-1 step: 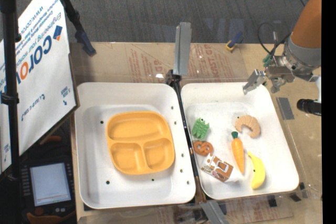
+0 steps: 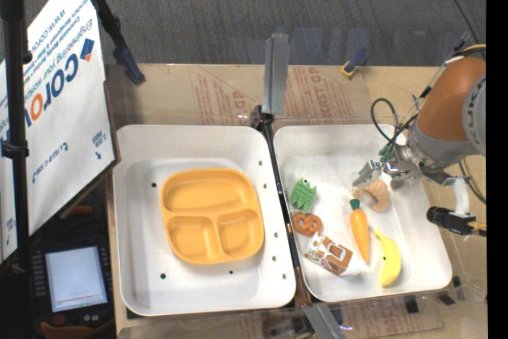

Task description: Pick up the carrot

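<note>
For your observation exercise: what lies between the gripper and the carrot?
In the camera view, a small tan, cork-like object lies between the gripper and the carrot, just above the carrot's green top.

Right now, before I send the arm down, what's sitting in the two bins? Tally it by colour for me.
Orange: 2, carrot and divided tray
Yellow: 1, banana
Green: 1, small green toy
Brown: 1, pretzel
Tan: 1, lumpy piece beside the gripper
White and brown: 1, snack packet
Total: 7
</note>
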`<control>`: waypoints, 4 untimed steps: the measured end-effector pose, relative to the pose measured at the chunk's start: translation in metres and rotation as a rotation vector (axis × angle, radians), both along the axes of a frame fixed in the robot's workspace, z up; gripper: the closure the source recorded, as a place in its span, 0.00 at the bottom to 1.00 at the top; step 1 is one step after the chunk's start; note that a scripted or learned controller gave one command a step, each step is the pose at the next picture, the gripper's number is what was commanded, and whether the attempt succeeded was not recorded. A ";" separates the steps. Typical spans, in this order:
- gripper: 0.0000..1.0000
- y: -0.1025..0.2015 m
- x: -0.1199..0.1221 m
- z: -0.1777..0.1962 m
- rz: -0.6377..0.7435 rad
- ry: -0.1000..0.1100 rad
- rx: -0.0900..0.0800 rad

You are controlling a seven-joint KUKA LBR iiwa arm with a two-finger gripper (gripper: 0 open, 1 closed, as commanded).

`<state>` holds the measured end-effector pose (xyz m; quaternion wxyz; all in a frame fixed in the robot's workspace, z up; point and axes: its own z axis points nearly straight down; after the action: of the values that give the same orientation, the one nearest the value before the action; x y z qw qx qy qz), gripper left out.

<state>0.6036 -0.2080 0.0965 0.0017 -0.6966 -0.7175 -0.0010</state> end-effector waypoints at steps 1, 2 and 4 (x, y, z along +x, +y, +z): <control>0.00 0.021 -0.051 -0.010 0.347 0.000 -0.001; 0.00 0.032 -0.121 -0.011 0.297 0.002 0.000; 1.00 0.113 -0.128 -0.011 -0.070 0.005 -0.001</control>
<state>0.4755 -0.0949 0.0856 0.0032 -0.7214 -0.6925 0.0012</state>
